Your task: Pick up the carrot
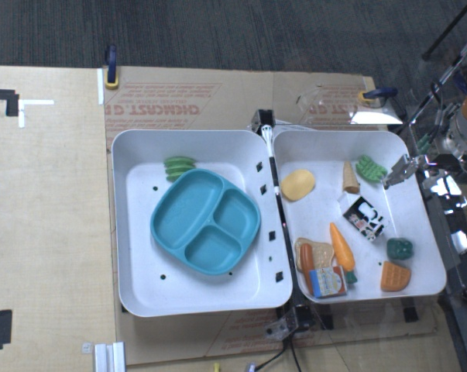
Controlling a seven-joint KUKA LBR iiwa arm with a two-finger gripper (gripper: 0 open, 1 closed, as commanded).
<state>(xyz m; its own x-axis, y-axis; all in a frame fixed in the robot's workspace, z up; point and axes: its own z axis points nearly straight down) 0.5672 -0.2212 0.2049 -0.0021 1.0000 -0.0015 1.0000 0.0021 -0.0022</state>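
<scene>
Carrot lay in the right bin, long axis near-vertical in view, well left and below the gripper. I couldn't tell fingers' state.

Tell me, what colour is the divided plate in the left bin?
Teal blue; the divided plate shows clearly in the camera view.

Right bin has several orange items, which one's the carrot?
The carrot: long, tapered, lying mid-bin. The orange wedge in the near right corner is short and blocky.
</scene>
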